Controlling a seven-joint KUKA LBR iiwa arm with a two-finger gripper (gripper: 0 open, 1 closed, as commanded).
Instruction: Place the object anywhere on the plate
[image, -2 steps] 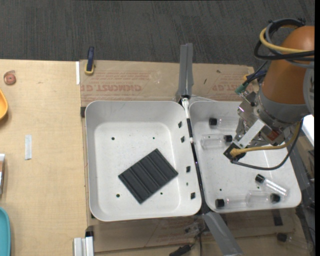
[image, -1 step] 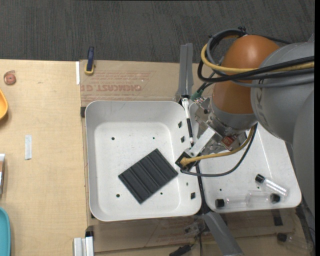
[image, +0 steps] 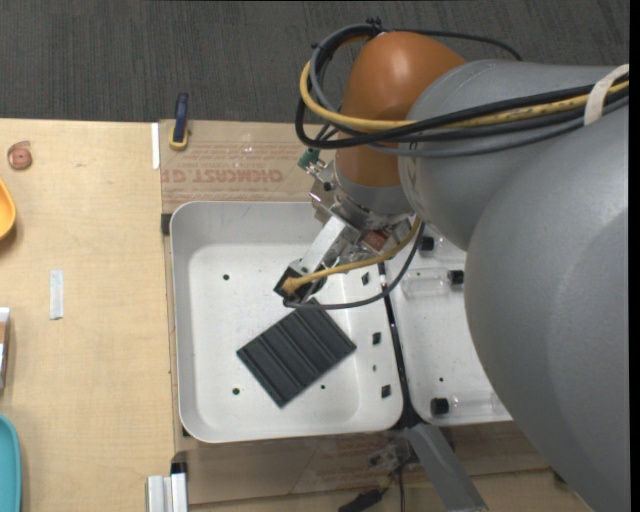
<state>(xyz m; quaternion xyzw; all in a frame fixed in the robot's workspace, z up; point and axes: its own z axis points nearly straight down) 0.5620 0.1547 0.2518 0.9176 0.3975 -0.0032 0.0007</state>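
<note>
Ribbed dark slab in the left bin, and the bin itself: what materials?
Slab: matte charcoal rubber or moulded plastic, can't tell which; parallel grooves, no glare. Bin: likely white moulded plastic; slight sheen, rounded corners.

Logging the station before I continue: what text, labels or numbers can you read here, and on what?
Cardboard sheet behind the white bin: red print, upside down here, too blurred to quote.
Ridged black panel: no marking seen.
</note>
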